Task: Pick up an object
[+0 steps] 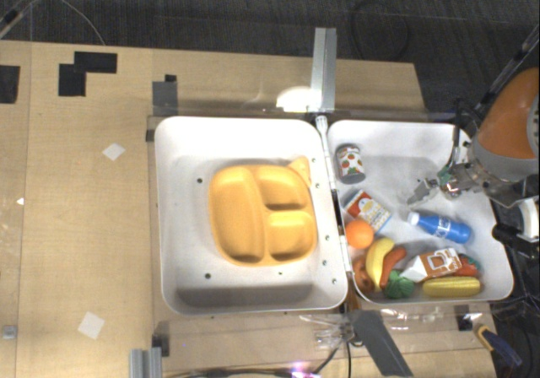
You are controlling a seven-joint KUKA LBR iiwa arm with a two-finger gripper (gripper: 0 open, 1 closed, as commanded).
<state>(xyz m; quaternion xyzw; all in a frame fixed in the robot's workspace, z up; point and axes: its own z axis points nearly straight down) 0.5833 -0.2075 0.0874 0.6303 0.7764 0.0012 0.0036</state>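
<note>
Reaching in from the right, our arm (515,127) is hanging over the right bin (396,144), and our gripper (434,186) is hovering just above the blue bottle (440,227). Its fingers (419,191) are looking slightly parted with nothing between them. We are seeing a small can (350,162) near the bin's far left corner, a carton (368,211), an orange (359,234), a banana (377,260) and a corn cob (451,286) crowding the near side. A yellow tray (260,213) is sitting in the left bin (181,199).
</note>
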